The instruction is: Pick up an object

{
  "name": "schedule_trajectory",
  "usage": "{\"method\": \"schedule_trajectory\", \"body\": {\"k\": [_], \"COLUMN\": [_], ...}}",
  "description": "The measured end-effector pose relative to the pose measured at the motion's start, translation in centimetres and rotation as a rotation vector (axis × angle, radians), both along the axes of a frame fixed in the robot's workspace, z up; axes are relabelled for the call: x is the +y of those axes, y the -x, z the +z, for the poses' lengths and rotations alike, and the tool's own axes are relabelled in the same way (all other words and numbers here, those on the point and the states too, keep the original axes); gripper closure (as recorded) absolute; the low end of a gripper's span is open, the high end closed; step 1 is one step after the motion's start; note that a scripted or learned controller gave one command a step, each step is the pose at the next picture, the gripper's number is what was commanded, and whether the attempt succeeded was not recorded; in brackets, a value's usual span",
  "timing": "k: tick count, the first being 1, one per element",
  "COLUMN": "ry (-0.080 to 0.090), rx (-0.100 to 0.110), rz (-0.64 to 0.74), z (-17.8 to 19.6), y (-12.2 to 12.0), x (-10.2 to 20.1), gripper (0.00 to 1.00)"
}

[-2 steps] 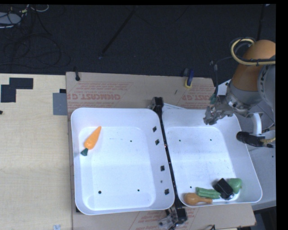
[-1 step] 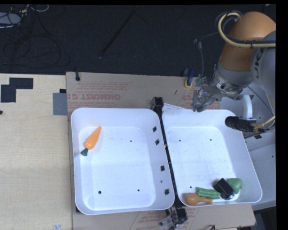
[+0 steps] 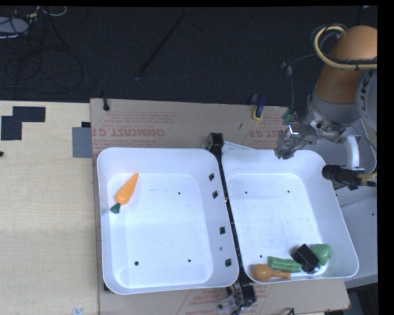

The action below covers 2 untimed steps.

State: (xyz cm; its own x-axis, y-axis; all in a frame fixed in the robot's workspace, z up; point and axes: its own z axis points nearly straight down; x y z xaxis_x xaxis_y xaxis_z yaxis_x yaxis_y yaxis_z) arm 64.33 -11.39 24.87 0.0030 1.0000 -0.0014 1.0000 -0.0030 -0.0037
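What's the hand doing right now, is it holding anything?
Hand: above the far edge of the right white bin, nothing visibly held; open or closed cannot be told.

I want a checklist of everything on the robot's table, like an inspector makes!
Surface: cardboard sheet under two white bins, left bin and right bin.
Job's things: toy carrot in left bin; black block, green pieces, orange piece in right bin's near corner.
Clutter: blue-yellow clamp.
Grippers: gripper above right bin's far edge, holding nothing.
Cables: yellow hose on arm; wires on dark floor.
Surroundings: wooden bench.
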Motion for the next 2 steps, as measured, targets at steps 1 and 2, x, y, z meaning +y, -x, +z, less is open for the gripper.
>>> {"method": "schedule_trajectory", "body": {"k": [1,2], "ry": [-0.001,0.002], "rx": [0.001,-0.004], "rz": [0.000,0.000], "z": [-2.0,-0.2], "y": [0.0,-0.1], "x": [-3.7,-8.8], "gripper": [1.00,1.00]}}
